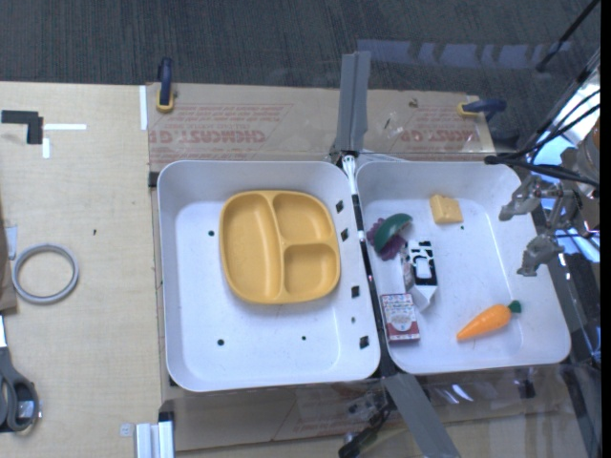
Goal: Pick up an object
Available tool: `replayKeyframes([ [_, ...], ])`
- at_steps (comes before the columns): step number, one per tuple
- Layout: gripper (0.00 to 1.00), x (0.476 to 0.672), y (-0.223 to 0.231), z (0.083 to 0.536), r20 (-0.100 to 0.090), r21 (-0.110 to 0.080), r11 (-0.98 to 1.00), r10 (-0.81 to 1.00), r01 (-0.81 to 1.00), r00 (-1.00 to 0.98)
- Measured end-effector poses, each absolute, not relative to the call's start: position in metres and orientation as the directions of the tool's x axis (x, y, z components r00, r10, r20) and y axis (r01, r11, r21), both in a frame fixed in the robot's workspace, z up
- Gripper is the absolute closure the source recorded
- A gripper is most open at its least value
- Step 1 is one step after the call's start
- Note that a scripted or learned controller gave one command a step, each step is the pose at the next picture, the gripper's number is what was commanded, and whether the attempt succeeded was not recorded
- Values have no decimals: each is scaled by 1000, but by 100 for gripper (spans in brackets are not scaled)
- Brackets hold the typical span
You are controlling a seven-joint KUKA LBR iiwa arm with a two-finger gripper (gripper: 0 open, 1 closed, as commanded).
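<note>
Two bins; gripper (531, 229) over right bin (535, 346) edge, grip state unreadable; carrot (485, 321) below-left of it, apart; cheese block (445, 208), carton (400, 317) nearby; yellow plate (280, 246) in left bin (191, 351)

We count: white bins (181, 351) 2 | yellow divided plate (280, 246) 1 | toy carrot (485, 321) 1 | yellow block (445, 208) 1 | small carton (399, 317) 1 | tape roll (42, 273) 1

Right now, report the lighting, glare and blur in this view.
Camera view: even, soft light; the yellow divided plate casts a faint shadow in the left bin; the toy carrot is sharp enough; the gripper at the right bin edge looks soft against bright blue-white glare; the small carton print is too blurred to read.
</note>
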State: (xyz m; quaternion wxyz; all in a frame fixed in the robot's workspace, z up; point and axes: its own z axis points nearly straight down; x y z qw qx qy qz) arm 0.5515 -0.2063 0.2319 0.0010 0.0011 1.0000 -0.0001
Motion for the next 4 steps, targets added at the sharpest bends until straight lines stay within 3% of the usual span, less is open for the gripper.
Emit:
replayKeyframes([
  [1,0,574,-164,120,-1,0,976,217,217,-976],
  [2,0,634,-138,101,-5,1,821,571,571,-821],
  [3,0,535,-203,99,-1,0,781,625,625,-781],
  [4,0,516,-197,122,-1,0,778,629,629,-778],
])
